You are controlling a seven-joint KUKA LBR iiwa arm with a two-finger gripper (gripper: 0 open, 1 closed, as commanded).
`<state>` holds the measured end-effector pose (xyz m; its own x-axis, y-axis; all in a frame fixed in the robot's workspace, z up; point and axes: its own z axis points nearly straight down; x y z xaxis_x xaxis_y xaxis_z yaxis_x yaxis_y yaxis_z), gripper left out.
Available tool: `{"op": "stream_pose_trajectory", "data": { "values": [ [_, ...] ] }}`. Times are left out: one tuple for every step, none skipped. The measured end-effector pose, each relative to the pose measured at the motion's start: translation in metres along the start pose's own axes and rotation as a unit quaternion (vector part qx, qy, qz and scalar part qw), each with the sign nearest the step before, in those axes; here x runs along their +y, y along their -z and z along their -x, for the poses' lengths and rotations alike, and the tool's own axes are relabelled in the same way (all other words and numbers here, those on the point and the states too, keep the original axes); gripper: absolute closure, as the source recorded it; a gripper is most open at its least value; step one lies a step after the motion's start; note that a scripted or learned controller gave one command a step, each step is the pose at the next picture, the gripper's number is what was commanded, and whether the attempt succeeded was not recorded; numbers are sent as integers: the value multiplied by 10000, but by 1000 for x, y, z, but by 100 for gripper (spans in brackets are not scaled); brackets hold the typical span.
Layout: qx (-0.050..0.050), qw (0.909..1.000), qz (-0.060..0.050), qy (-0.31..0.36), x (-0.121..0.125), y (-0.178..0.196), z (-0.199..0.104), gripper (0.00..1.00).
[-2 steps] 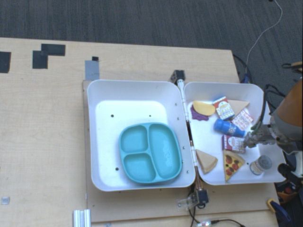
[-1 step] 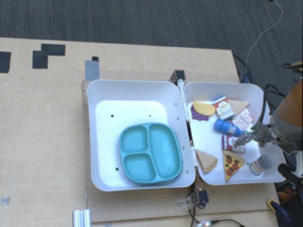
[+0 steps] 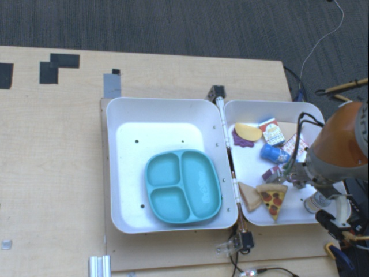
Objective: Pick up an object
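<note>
The grey arm with the orange band comes in from the right edge of the frame, its gripper point(image 3: 286, 175) low over the right shallow white bin point(image 3: 253, 215), lower right of centre. The gripper tip is dark and blurred against the clutter — can't tell how wide it stands or whether anything is in it.

Nearest candidates: a flat triangular toy pizza slice with red topping point(image 3: 273, 198), just below the tip, touching a tan wedge of toy bread point(image 3: 249, 196) to its left. Above the tip sits a small blue cylinder-shaped can point(image 3: 273, 153), then a small printed red-and-white packet point(image 3: 273, 133), a yellow oval toy piece point(image 3: 248, 131) resting on a purple flat shape point(image 3: 243, 140), all in the bin's upper part.

Handling guess: all look like light, stiff plastic play food, not fragile. The pizza slice lies flat and thin — hard to get fingers under, best pinched across its narrow width near the crust edge. The blue can looks an easier hold, across its round body, though smooth and liable to roll or slip.

The left white bin point(image 3: 115, 154) holds a teal three-compartment plastic plate point(image 3: 199, 180), well apart from the tip.
</note>
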<state>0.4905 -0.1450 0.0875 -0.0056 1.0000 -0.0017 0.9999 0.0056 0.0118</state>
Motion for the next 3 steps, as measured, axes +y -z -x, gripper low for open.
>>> {"op": "stream_pose_trajectory", "data": {
  "values": [
    [-12, 10000, 28, 1, 2, 11, 1, 100],
    [-11, 10000, 26, 1, 2, 11, 1, 0],
    [-10, 10000, -4, -16, -1, 0, -47, 0]
  ]
}}
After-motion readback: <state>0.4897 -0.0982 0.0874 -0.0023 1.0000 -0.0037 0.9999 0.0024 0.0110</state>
